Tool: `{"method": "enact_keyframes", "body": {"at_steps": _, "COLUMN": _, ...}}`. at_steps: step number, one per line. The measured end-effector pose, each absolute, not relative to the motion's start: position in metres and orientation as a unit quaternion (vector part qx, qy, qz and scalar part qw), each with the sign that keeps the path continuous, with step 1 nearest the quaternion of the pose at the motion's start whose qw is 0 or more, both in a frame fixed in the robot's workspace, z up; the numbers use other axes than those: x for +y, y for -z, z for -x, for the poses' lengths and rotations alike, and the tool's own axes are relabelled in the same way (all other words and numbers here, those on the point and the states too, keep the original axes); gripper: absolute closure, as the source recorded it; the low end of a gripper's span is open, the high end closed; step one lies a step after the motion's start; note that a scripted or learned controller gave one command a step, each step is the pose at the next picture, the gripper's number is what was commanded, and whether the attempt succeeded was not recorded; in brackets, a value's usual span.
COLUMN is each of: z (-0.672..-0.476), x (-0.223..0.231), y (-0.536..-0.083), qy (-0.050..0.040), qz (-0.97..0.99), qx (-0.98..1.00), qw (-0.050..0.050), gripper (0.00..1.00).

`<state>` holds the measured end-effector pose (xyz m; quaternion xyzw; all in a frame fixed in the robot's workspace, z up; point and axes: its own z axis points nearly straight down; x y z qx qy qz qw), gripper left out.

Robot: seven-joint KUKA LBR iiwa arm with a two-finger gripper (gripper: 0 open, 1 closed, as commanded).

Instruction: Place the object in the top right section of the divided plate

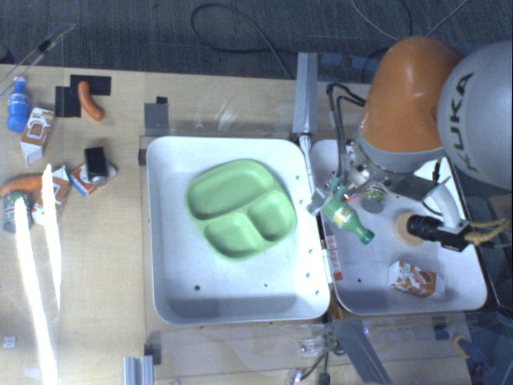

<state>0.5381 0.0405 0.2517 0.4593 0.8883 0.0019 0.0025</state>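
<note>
Looming nearest us, the arm reaches over the right bin, its gripper clamped on the green bottle just above the bin's left edge; we judge it poised to carry it to the plate in the left bin

Pretty bright, even overhead light, and the white bins wash out a bit. Whole shot's soft and low-res, with a blown-out white streak at the lower left. Shadows are faint.
</note>
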Motion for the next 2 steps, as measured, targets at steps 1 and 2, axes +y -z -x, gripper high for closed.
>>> {"method": "enact_keyframes", "body": {"at_steps": 1, "z": -0.529, "x": 0.090, "y": -0.363, "qy": -0.0024, "qz": -0.382, "qx": 0.924, "qw": 0.003, "gripper": 1.00}}
{"method": "enact_keyframes", "body": {"at_steps": 2, "z": -0.488, "x": 0.134, "y": -0.353, "qy": -0.0019, "qz": -0.326, "qx": 0.946, "qw": 0.002, "gripper": 1.00}}
